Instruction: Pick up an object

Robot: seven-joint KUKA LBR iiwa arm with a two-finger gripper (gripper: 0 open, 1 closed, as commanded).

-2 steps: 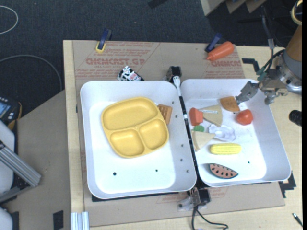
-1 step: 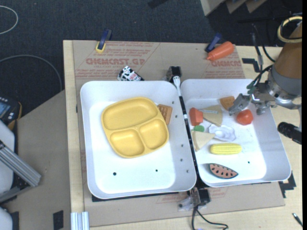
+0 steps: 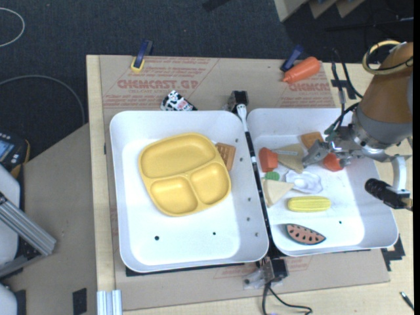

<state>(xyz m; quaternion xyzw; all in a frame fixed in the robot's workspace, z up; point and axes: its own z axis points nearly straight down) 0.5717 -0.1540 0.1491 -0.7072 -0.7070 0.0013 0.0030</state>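
Toy food clutters the right bin (image 3: 367, 231): corn (image 3: 308, 204), watermelon slice (image 3: 305, 233), cheese wedge (image 3: 277, 190). We reach our tool (image 3: 323, 151) low at its far side, beside a red piece (image 3: 333, 163); its grip we cannot tell. Next we need a clean closure and lift.

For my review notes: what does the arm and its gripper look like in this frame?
The arm enters from the right: a rounded, bulky segment that reads brownish-orange here, with a grey metallic wrist section below it. Thin cables, one yellowish, loop near its top. The gripper is small, grey and dark, with slim fingers. No markings are legible.
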